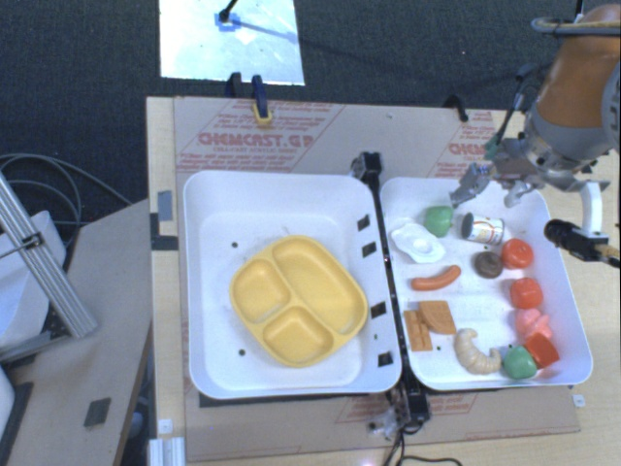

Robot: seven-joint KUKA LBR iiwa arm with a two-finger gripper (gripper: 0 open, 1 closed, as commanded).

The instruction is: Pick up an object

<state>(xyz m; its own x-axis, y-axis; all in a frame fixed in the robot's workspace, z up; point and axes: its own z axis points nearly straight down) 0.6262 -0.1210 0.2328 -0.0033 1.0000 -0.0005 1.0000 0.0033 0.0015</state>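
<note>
My gripper point(494, 186) hangs over the far edge of the right bin point(571, 309), open, with nothing between its two grey fingers. Just in front of it lie a small white can point(483, 229) on its side and a green round piece point(439, 220). Around these are a white fried egg point(417, 242), a brown disc point(488, 264), a red tomato point(517, 253), an orange sausage point(436, 279), orange crackers point(429, 323), a beige curved piece point(475, 352), and red, pink and green pieces along the right wall.
The left bin point(209, 260) holds a yellow divided plate point(298, 300). A black ridge point(380, 260) separates the two bins. A black part on the arm point(568, 236) sticks out over the right bin's right rim.
</note>
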